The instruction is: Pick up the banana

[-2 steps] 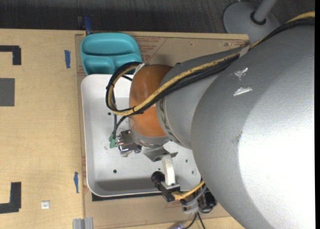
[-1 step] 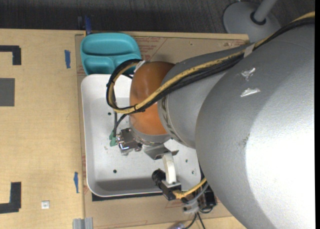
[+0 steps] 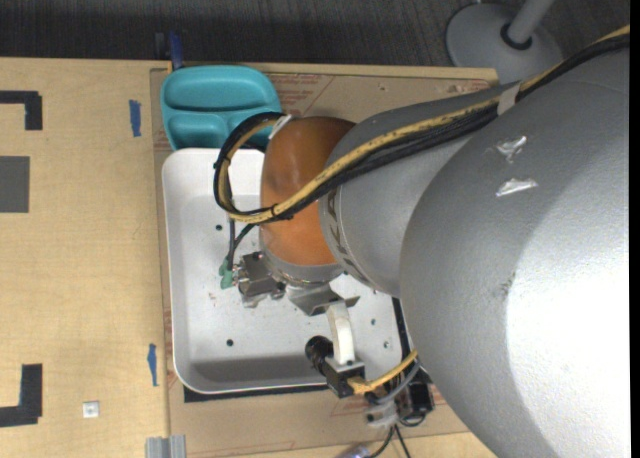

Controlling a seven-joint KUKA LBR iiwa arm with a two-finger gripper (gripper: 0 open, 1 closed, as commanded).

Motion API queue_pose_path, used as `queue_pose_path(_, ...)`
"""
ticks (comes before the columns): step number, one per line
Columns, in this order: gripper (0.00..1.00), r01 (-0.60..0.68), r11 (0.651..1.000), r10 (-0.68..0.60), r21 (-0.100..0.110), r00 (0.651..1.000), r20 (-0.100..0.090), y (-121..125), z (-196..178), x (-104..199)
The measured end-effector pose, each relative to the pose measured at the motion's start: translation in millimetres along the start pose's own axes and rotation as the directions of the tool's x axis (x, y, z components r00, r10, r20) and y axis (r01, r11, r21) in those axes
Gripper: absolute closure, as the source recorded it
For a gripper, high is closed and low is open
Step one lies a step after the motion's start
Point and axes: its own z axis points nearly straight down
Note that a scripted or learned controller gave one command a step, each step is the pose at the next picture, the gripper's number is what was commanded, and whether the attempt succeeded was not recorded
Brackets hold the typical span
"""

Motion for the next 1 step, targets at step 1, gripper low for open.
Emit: queue_pose_path(1,1.00,0.001,1.000,-0.001,-0.001,1.000,0.000,0.5,-9.8,0.5)
